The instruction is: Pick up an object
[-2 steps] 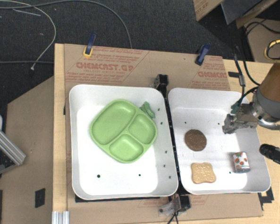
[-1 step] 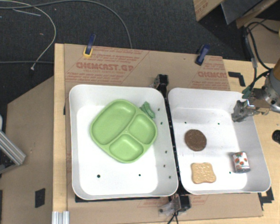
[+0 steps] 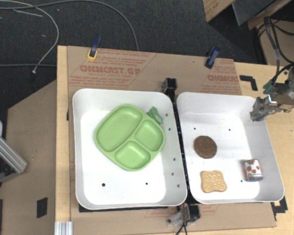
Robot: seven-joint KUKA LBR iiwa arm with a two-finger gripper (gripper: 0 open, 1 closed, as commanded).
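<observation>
**Gripper at the far right rim of the right bin, three small items lying untouched on its floor**

I am looking down at a slant on a bench covered with brown cardboard (image 3: 140, 64), on which two shallow white bins sit side by side.

The left bin (image 3: 83, 185) holds a light green divided plate (image 3: 130, 137) with three compartments, lying flat near the bin's middle. A small darker green piece (image 3: 156, 115) touches the plate's upper right edge; I cannot tell what it is.

The right bin (image 3: 226, 114) holds three things I could pick. A round brown disc (image 3: 205, 147), like a cookie or patty, lies near the middle of the floor. Nearer the front edge, just below the disc but apart from it, lies a tan, toast-shaped piece (image 3: 213, 181). Toward the right wall lies a small silver packet with red spots (image 3: 253, 170), well apart from the other two.

My gripper (image 3: 259, 110) comes in from the right and sits at the bin's upper right corner, over the rim and away from all three items. It is small and partly blurred from here, so I cannot tell how its jaws stand. Nothing shows between them.

Two blue clamps (image 3: 94, 46) (image 3: 213, 57) pinch the cardboard's far edge, and a black clip (image 3: 169, 85) sits between the bins at the back.
</observation>
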